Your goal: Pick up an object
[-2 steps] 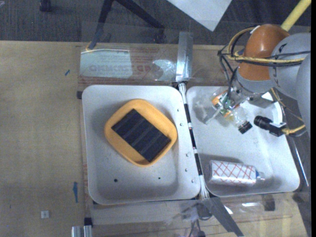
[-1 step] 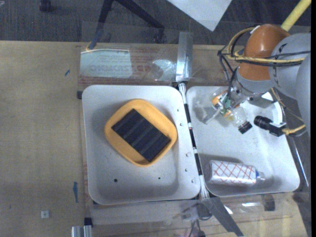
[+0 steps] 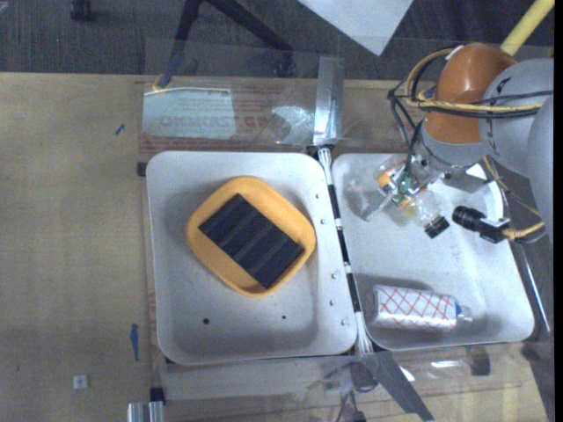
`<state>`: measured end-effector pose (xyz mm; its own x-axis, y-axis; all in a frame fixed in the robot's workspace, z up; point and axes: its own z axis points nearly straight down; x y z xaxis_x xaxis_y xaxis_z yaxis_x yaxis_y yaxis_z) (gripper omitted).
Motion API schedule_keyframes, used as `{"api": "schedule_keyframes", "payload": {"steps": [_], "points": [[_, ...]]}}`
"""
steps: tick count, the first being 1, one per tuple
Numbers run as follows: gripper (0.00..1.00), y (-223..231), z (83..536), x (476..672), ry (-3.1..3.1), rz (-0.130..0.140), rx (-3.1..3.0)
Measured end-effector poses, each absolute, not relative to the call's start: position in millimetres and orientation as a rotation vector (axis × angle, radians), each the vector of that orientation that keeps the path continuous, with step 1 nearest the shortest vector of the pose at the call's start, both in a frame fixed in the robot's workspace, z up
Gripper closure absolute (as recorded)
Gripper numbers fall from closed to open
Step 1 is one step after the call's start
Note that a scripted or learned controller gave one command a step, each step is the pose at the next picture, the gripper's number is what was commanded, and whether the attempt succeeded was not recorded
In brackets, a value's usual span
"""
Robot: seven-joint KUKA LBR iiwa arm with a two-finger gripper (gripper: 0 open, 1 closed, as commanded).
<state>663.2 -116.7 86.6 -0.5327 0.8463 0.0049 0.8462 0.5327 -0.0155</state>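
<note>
A yellow rounded block with a dark ribbed panel on top (image 3: 251, 236) lies tilted in the middle of the left bin (image 3: 171, 323). A white tube with a red criss-cross pattern (image 3: 415, 307) lies along the front of the right bin (image 3: 493, 323). A clear crinkled plastic item (image 3: 362, 195) sits at the back left of the right bin. My gripper (image 3: 403, 187) is low over the back of the right bin, right beside the clear plastic item. A small orange and green bit shows at its tip.
The grey arm with its orange band (image 3: 471, 82) covers the back right corner of the right bin, with cables looping around it. Black parts (image 3: 471, 219) stick out beside the wrist. A metal divider (image 3: 328, 112) stands behind the bins.
</note>
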Motion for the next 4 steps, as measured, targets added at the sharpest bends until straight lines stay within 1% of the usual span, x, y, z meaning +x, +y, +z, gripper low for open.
{"api": "schedule_keyframes", "payload": {"steps": [1,2,4], "points": [[0.0,-111,88,622.2,-2.902,-0.005,-1.215],[0.0,-99,87,654.0,-2.844,0.005,-1.331],[0.0,-99,87,654.0,-2.844,0.005,-1.331]]}}
